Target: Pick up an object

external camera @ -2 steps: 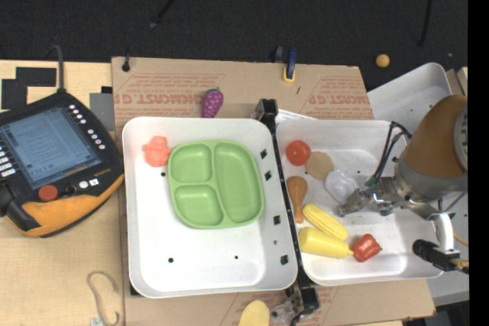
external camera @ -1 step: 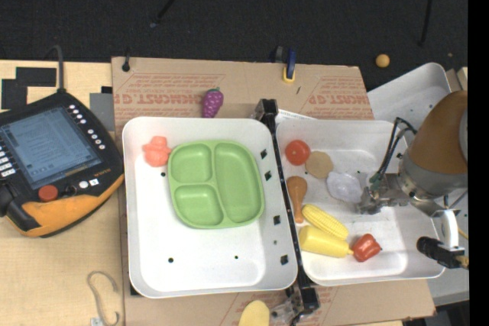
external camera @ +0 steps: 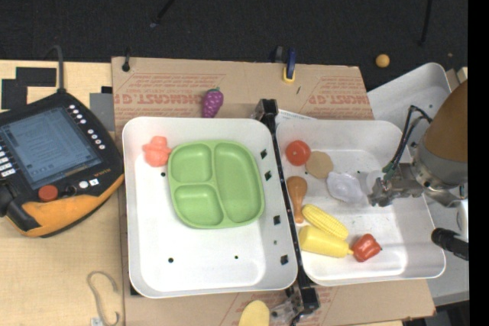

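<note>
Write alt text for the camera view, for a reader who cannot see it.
A grey robot arm's pincer hovers low in the right white bin, beside toy food: a tomato, corn and a red pepper. The left white bin holds a green divided plate and a pink toy.

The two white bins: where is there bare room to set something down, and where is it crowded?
Left bin: the bare floor below the green divided plate, along the near rim. Right bin: the near right corner, past the red pepper. Crowded: the right bin's left half, with tomato, corn and other toy food.
</note>
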Motion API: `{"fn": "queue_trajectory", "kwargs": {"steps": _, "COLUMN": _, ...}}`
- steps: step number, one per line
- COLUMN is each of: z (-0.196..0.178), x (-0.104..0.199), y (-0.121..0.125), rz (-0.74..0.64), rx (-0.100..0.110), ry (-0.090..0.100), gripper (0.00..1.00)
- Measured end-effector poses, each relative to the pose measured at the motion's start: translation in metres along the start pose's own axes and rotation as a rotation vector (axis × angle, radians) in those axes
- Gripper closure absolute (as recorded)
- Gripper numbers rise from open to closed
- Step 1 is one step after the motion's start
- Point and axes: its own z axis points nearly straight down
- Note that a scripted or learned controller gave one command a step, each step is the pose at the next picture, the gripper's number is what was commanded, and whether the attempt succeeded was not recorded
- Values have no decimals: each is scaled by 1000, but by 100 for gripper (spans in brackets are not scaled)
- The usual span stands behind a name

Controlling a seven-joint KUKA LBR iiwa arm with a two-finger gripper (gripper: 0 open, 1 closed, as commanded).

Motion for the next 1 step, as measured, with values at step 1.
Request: {"fn": "queue_trajectory", "kwargs": {"steps": 1, "z": -43, "x": 2, "y": -1, "rz": -6, "rx": -1, "ry": 0, "gripper": 100}}
